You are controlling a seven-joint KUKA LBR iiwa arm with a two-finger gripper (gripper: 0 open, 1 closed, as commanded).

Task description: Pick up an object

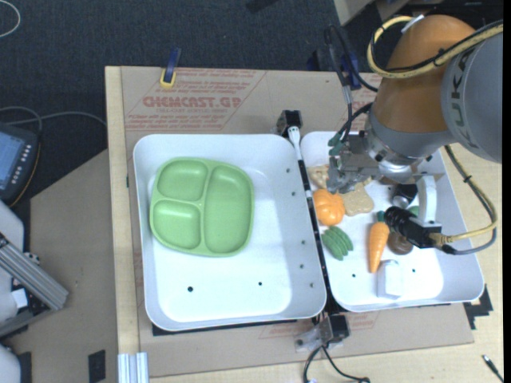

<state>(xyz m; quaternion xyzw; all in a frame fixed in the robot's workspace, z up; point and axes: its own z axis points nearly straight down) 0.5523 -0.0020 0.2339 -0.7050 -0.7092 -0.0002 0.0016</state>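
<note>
A wooden bench [200, 94], printed with red lettering and seen from above at a slant, stood on dark carpet [160, 14], with loose cables [48, 122] and a small screen [14, 159] lying off its left side. Two shallow white bins sat side by side on the bench. The left bin [231, 294] held a green plate [203, 206] with three compartments, toward the bin's far left part. The right bin [423, 282] held a cluster of toy food near its left wall: an orange fruit [328, 207], a green vegetable [338, 242] just in front of it, a carrot [377, 246] to the right of that, a beige flat piece [358, 199] behind the fruit, a dark brown item [399, 244] beside the carrot, and a white block [392, 279] at the front. The grey arm [447, 78] reached over the right bin, and its gripper [345, 175] hung low above the fruit and the beige piece. Whether its claw was apart or together could not be told, and nothing was seen clamped in it.
</note>
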